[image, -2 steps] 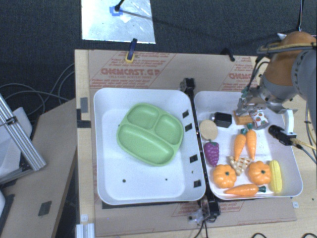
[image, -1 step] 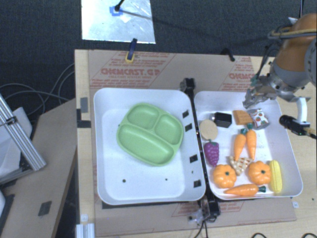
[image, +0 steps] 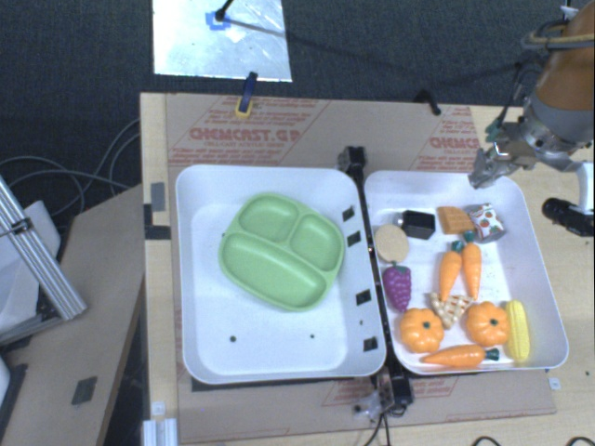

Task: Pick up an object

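Bins sit side by side on the table [image: 307, 124], and the right bin [image: 539, 291] is the landmark for everything else. The hand [image: 485, 170] hovers over the far edge of the right bin, close to its far right corner. Nothing sits between its tips. Whether the tips are apart or together cannot be told, since they look small and dark from above. The grey arm [image: 562, 91] with its orange band reaches in past the far right corner of the right bin.

Inside the right bin lie many toy foods. A tan cracker [image: 454, 219] and a small patterned block [image: 487, 221] lie closest to the hand. A black block [image: 417, 223] and a round beige disc [image: 391, 243] lie toward the bin's left wall. Purple grapes [image: 397, 286] lie just below the disc. Two carrots [image: 461, 269] stand side by side in the middle. Two small pumpkins [image: 420, 329], a third carrot [image: 454, 355] and a yellow corn cob [image: 517, 331] lie along the near side.

Left of the right bin is the left bin [image: 209, 342], which holds a green tray [image: 281, 251] with three parts.
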You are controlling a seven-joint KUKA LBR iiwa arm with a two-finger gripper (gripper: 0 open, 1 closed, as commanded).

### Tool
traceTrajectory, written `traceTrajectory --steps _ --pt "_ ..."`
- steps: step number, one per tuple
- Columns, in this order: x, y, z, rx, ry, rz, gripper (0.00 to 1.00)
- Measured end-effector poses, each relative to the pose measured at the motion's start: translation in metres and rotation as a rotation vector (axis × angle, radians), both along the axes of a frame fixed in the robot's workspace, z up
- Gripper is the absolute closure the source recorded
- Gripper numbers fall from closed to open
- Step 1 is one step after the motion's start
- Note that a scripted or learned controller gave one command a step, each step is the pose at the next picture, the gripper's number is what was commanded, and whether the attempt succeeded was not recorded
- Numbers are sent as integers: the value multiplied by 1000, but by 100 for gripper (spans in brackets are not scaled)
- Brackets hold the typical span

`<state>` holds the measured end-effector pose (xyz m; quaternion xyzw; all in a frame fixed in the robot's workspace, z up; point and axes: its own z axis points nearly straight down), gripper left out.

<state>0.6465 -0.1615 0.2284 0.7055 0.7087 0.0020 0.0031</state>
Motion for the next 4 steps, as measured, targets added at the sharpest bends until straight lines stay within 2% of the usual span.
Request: traceTrajectory --steps 2,4 --pt "-6 98 -16 2 6 3 100" --pt "-21 205 8 3 5 3 100"
